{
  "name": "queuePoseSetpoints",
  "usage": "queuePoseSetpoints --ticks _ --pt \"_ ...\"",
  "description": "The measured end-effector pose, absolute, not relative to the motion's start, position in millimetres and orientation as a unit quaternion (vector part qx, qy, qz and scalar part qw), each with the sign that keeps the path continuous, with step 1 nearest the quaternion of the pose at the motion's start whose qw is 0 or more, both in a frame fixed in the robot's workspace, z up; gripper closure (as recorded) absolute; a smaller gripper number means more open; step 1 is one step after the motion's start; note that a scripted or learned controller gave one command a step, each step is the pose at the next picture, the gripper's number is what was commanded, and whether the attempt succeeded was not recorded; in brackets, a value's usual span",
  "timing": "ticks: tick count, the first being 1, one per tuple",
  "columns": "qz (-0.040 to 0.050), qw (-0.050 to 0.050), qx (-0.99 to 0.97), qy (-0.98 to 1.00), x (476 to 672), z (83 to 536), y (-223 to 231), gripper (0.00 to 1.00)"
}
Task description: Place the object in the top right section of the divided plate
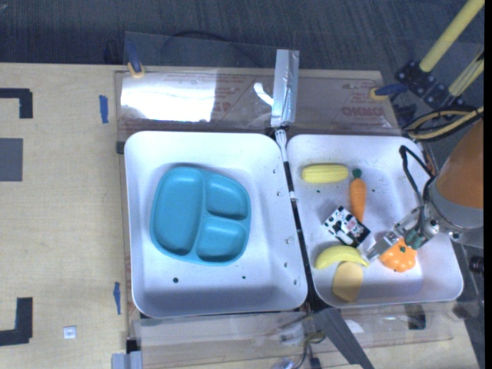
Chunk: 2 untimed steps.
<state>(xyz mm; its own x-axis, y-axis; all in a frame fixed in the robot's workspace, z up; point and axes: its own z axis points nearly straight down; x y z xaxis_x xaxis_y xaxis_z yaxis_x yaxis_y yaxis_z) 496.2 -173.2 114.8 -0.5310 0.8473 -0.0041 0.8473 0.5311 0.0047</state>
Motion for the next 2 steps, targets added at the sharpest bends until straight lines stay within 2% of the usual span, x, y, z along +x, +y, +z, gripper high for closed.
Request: queuePoseSetpoints --ticks 1,2 --pt "0.0013 0.004 0.407 0.913 539.1 87.6 -129.5 0.00" --pt "0.0002 0.004 0.353 0.935 580.0 111.9 -166.8 0.00"
